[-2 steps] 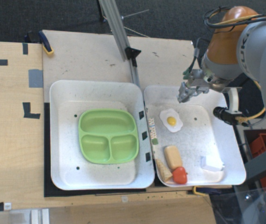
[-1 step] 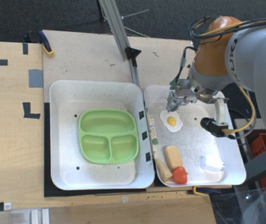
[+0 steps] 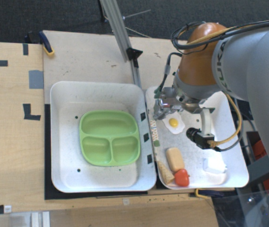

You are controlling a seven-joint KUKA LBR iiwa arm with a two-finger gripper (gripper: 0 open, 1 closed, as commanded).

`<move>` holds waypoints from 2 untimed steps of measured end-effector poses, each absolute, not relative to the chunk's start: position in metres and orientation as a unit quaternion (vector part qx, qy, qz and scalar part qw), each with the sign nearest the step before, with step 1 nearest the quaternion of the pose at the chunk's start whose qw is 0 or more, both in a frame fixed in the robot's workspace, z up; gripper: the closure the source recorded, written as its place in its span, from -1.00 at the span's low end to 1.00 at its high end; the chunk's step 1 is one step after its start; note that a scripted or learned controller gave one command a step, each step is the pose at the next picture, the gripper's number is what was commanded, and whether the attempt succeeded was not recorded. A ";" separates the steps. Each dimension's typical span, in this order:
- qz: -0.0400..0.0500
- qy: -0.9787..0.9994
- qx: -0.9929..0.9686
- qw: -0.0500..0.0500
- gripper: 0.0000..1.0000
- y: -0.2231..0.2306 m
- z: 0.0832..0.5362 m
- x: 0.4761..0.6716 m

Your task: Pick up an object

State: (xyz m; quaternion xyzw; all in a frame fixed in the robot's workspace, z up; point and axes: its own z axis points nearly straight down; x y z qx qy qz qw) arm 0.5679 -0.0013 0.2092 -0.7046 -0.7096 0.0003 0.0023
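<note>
While end effector (image 3: pixel 164 109) hangs over right bin (image 3: pixel 236 171), finger state unclear, fried egg (image 3: pixel 174 124) lies just beside it. Bread piece (image 3: pixel 174 159) below, long axis running near-to-far, tomato (image 3: pixel 182 177) touching. "KUKA" partly readable on arm (image 3: pixel 247 65).

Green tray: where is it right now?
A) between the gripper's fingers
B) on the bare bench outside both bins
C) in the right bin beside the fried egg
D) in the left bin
D: the green tray lies flat on the floor of the left bin, apart from the fried egg in the right bin.
</note>
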 end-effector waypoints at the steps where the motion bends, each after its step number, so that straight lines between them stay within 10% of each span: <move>1: 0.000 -0.710 -0.705 0.002 1.00 0.047 0.225 0.540; 2: 0.001 -0.710 -0.704 0.002 1.00 0.096 0.237 0.511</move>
